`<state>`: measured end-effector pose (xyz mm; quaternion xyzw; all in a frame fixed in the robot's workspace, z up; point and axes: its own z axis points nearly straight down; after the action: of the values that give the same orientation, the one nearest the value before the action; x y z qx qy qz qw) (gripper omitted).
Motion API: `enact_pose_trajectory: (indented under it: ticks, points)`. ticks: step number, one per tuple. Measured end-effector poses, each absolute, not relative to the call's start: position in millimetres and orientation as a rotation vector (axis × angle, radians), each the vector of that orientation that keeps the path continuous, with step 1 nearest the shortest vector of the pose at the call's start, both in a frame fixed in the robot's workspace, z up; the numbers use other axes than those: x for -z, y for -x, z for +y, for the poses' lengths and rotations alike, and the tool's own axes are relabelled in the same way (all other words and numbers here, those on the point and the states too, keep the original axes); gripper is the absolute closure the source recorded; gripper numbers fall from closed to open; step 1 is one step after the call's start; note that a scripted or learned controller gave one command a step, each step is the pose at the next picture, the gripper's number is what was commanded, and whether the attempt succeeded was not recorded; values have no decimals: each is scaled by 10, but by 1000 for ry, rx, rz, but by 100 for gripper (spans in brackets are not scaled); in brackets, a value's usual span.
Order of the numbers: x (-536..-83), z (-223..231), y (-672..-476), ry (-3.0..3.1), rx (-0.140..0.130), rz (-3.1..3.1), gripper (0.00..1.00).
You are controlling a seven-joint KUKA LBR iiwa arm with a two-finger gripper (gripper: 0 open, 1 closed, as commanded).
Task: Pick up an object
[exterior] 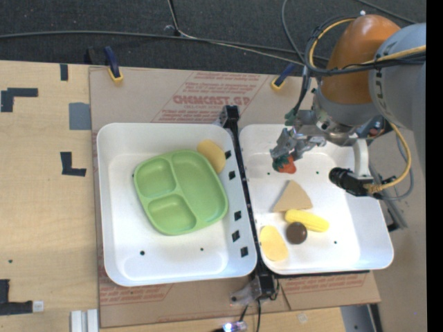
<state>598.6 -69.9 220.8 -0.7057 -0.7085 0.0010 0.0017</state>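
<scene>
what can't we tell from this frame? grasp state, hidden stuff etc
- Gripper, camera view: a small red-and-green item sits at its tip; too small and partly covered by the gripper to identify or to judge a grasp.
- Yellow piece in the left bin: its lower edge is hidden behind the green tray.
- Dark round item in the right bin: too small to identify.

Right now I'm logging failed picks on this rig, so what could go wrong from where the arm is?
The gripper sits over a small red-and-green object near the right bin's far-left corner; the piece is small and half hidden, so a grasp may slip or miss. The divider wall is close, so the fingers might clip it. The tan wedge lies just in front and could get nudged.
</scene>
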Motion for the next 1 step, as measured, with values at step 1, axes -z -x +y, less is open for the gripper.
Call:
enact_pose_trajectory:
  ticks: [1]
  points:
    - [-2170, -233, -5640, 2213, -3, -2224, 100]
